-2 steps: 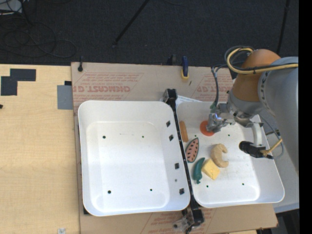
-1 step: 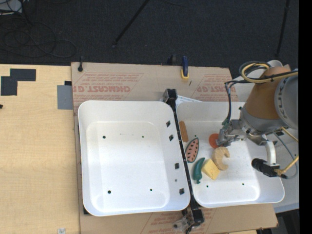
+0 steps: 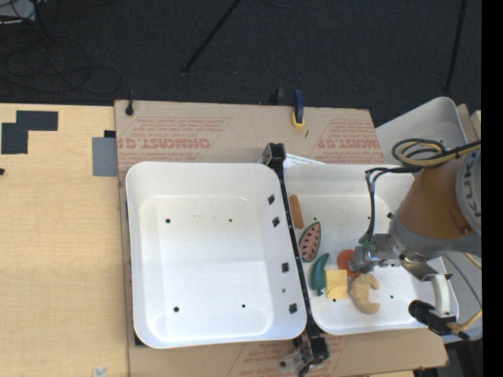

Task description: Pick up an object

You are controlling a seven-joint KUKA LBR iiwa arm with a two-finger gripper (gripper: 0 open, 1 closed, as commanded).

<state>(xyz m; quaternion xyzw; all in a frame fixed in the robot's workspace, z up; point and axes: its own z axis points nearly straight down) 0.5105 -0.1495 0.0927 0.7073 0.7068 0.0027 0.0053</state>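
My gripper point(image 3: 366, 259) hangs low over the right bin point(image 3: 338, 187), at the end of the grey arm with its orange band point(image 3: 434, 203). It sits right beside a small red object point(image 3: 345, 258) and just above a tan, croissant-shaped piece point(image 3: 364, 294). A yellow block point(image 3: 336, 283) lies left of the tan piece, with a teal curved object point(image 3: 319, 273) next to it. Further up the bin are a red-brown oval slice with dark seeds point(image 3: 310, 240) and an orange stick point(image 3: 295, 210). Nothing can be seen held by the gripper.
The left bin point(image 3: 204, 258) stands alongside, split from the right one by a black divider rail point(image 3: 284, 234). Both bins rest on a cardboard sheet point(image 3: 196, 136). Black cables point(image 3: 413, 149) loop over the arm at the right.
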